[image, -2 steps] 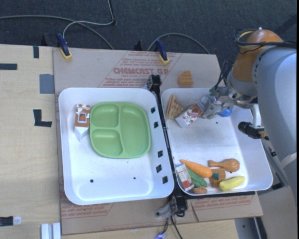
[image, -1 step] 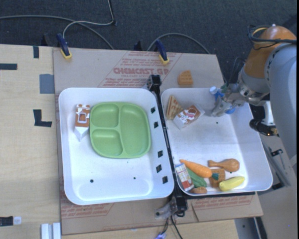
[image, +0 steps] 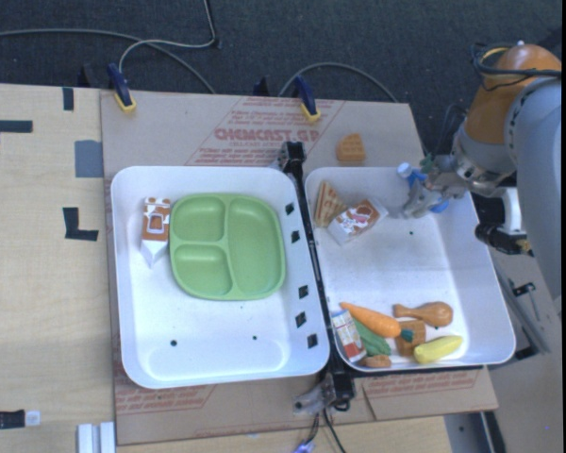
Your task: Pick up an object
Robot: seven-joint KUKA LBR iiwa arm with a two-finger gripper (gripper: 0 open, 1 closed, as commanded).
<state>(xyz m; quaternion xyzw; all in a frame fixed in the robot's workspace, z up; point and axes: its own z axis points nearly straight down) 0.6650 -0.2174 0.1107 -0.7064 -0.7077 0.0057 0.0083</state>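
My robot arm (image: 538, 159): grey metal with an orange band.

From my remote seat I see a thick, rounded arm in pale grey with smooth curved casings. A glossy orange band (image: 509, 88) wraps it above the wrist. Black fittings (image: 505, 229) sit along its lower side. The gripper (image: 423, 196) is small, made of grey metal parts with a touch of blue on it.

Claw (image: 424, 199) fingers blurred, their spacing unclear
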